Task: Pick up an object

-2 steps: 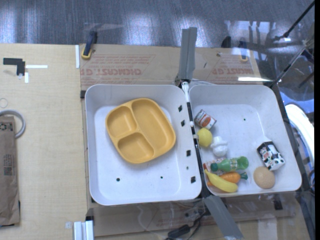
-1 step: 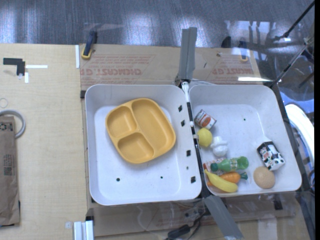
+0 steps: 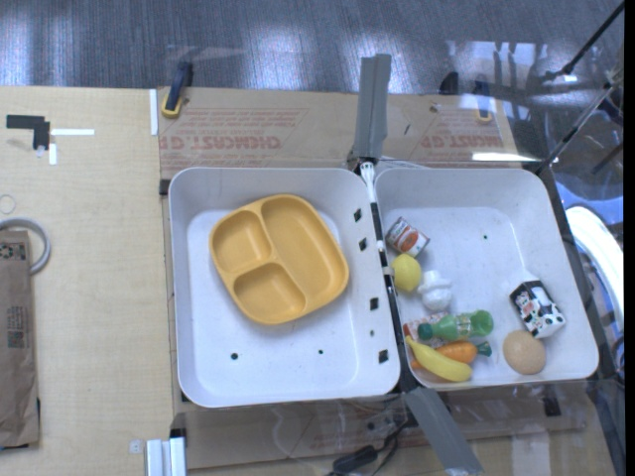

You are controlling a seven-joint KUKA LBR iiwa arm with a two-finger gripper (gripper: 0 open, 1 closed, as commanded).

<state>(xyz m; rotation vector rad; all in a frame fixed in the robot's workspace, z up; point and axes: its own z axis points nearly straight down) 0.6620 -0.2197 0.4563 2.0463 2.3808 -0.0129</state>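
Bench top is pale wood [image 3: 89,266], with a sheet of brown cardboard [image 3: 258,127] with red lettering lying under the far side of the two bins. A yellow clamp [image 3: 177,95] sits at the cardboard's far left corner, and a grey bar [image 3: 374,107] runs down to where the bins meet. A brown paper bag [image 3: 15,335] lies at the left edge, with a grey ring [image 3: 35,241] just above it. Beyond the bench it's a grey floor [image 3: 298,18] with patches of reflected light.

The left bin [image 3: 198,365] has just a yellow divided plate [image 3: 280,258], sitting flat, a bit rotated.

The right bin [image 3: 476,216] has all the pickable stuff. Along its left wall: a small can [image 3: 406,237] tipped on its side, a lemon [image 3: 408,273] right below it, then a white crumpled lump [image 3: 436,290] (can't tell what it is). In the near left corner a green bottle [image 3: 462,324], a carrot [image 3: 456,351] and a banana [image 3: 439,362] are piled together, touching. Over by the near right corner there's a tan egg [image 3: 524,352] with a black-and-white carton [image 3: 537,308] just beside it.
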